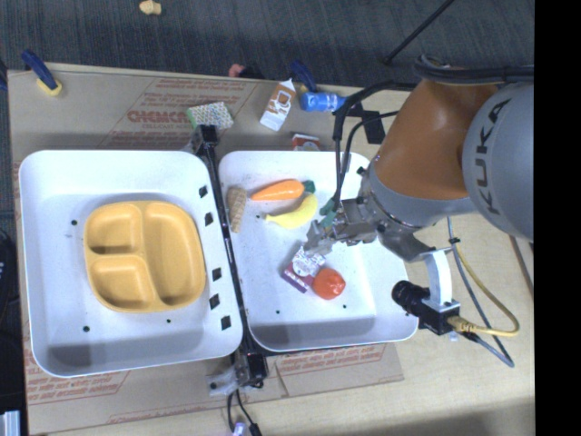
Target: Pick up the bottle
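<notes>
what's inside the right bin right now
The right bin holds a carrot, banana, cone, bottle and tomato. The hand covers part of the bottle.

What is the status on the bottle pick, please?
Gripper low in right bin, finger state unclear. Bottle lying right beneath it, red cap toward the front, no grasp seen. Banana and carrot close behind.
</notes>
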